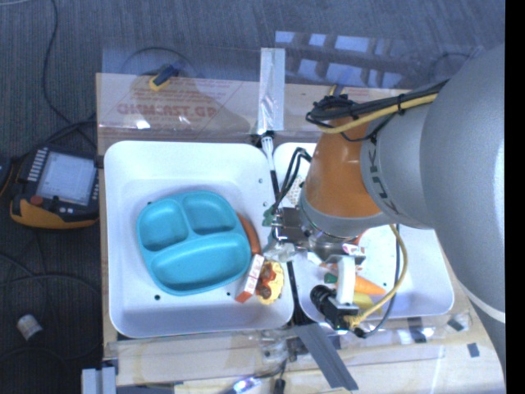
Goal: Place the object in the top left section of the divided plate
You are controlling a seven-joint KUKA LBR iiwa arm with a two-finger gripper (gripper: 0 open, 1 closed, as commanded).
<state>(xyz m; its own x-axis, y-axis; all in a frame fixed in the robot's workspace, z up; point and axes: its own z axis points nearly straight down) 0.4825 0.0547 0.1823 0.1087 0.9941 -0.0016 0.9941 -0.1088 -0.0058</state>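
Clearly, the plate (194, 240) lies in the left bin (131, 302), left of centre in the frame, with its two small sections toward the top and all three sections bare. The pincer (283, 249) is seen at the frame's middle, over the ridge between the bins, but its state cannot be told, since the wrist and cables cover it. No object is seen held. A small heap of toy food (262, 279) lies just off the plate's lower right edge, against the bin wall; an orange piece (251, 235) rests at the plate's right rim. More items (354, 286) lie in the right bin (426, 298), under the arm.

Trouble is likely at the grasp: the heap is crowded against wall and plate, so two pieces could be caught together, or the plate nudged. The target section sits farthest from the arm, so a loose hold could be lost in the carry, or the object dropped into the neighbouring section.
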